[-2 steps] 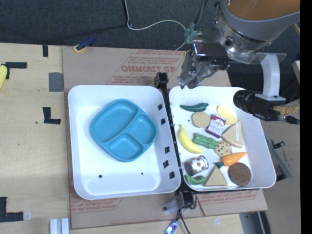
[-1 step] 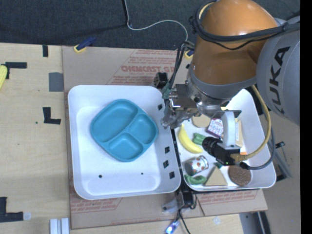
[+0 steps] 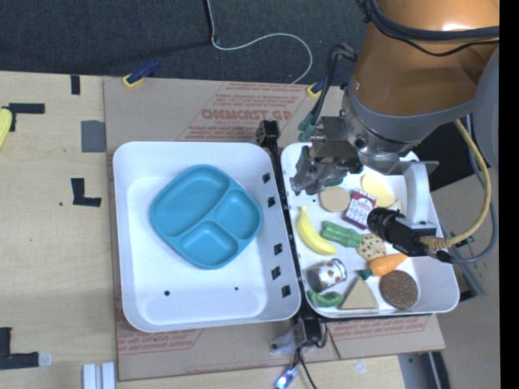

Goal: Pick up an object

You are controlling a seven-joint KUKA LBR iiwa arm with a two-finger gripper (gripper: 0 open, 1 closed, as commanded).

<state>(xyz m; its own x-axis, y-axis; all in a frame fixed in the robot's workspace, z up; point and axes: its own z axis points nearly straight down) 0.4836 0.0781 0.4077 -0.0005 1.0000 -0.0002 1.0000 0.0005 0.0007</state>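
Single fixed camera, mounted above the counter (image 3: 49, 241), looking down at a slant. Far edge of counter toward top of frame, near edge toward bottom. Set at middling distance: both white bins within frame, left bin (image 3: 134, 241) near centre, right bin (image 3: 444, 294) toward right side. Dark floor (image 3: 97, 14) beyond the counter visible along top. Arm (image 3: 430, 47) entering from right, looming large at upper right, closer to the lens than the bins.
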